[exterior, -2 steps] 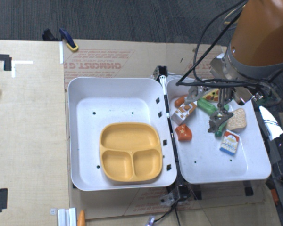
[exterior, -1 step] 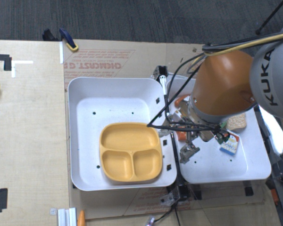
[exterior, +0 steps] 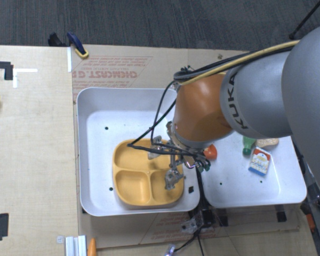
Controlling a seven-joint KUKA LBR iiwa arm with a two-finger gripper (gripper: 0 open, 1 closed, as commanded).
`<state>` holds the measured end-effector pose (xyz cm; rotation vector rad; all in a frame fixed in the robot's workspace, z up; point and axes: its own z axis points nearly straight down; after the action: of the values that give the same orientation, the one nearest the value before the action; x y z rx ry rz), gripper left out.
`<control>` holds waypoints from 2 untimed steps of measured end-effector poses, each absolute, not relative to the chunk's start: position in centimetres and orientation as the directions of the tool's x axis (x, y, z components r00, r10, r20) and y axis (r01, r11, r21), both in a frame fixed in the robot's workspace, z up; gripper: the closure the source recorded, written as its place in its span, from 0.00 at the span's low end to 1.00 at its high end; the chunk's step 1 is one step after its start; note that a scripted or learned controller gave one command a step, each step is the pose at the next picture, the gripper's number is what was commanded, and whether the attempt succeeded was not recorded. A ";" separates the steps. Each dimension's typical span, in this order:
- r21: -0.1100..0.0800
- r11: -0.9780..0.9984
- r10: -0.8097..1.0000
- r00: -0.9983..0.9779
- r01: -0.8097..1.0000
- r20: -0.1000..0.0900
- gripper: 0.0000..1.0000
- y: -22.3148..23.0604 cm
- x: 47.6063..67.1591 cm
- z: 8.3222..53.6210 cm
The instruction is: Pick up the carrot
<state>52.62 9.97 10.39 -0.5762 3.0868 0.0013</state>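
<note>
**Claw over the tray, carrot off to its side**

Nearest us, the claw (exterior: 173, 179) hangs over the yellow tray (exterior: 133, 183) that lies in the left bin (exterior: 90, 143). It is low above the tray's right-hand compartment. We cannot tell whether it is released or clenched, because cables and the wrist clutter the view. We see nothing carried in it.

Just behind and to the right, a small orange-red piece (exterior: 210, 152) peeks out from under the arm (exterior: 202, 111). We take this to be the carrot. It seems to lie at the left end of the right bin (exterior: 240, 185), close to the wall the two bins share.

To do this step well, we would lift clear of the tray and cross that wall. We would then come straight down with the claw spread across the carrot's narrow width. The wall beside it leaves little room, so we would keep the approach upright.

Further along in the right bin are a small carton (exterior: 260, 161), a green piece (exterior: 248, 144) and a pale piece (exterior: 267, 141). All of them stand apart from the carrot. The parts of the tray's compartments we can see look bare.
</note>
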 end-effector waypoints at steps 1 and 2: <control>0.000 0.936 -0.353 -0.936 -0.353 -0.002 0.00 12.2 52.4 9.2; -0.005 0.936 -0.351 -0.936 -0.351 -0.013 1.00 12.1 52.9 10.5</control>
<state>52.86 12.08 10.47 -0.5576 3.0781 -0.0045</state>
